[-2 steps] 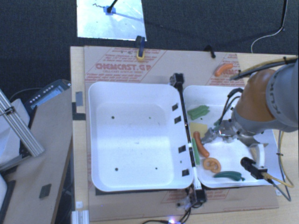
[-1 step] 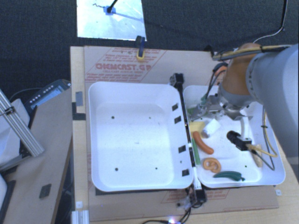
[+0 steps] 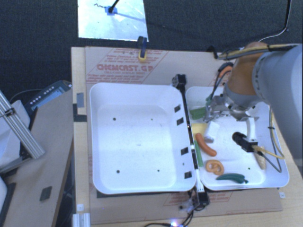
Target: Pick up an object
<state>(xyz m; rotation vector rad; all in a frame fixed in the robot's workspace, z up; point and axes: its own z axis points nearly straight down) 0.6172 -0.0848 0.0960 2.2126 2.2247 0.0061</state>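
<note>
The arm comes in from the right over the right bin (image 3: 272, 176), and my gripper (image 3: 214, 113) hangs low above the bin's upper left part. Just below it lies a pale grey-white block (image 3: 211, 130) beside a yellow piece (image 3: 199, 127). A green block (image 3: 198, 111) sits to the gripper's left. Further down are an orange sausage-shaped piece (image 3: 206, 144), an orange pretzel ring (image 3: 214, 166) and a dark green pepper (image 3: 232, 177). The wrist hides the gripper's tips, and nothing can be seen held.
The left bin (image 3: 102, 174) stands alongside, its raised wall joined to the right bin's by black clips (image 3: 185, 151). A thin green strip (image 3: 199, 157) lies against the right bin's left wall. Both bins rest on a cardboard sheet (image 3: 123, 67).
</note>
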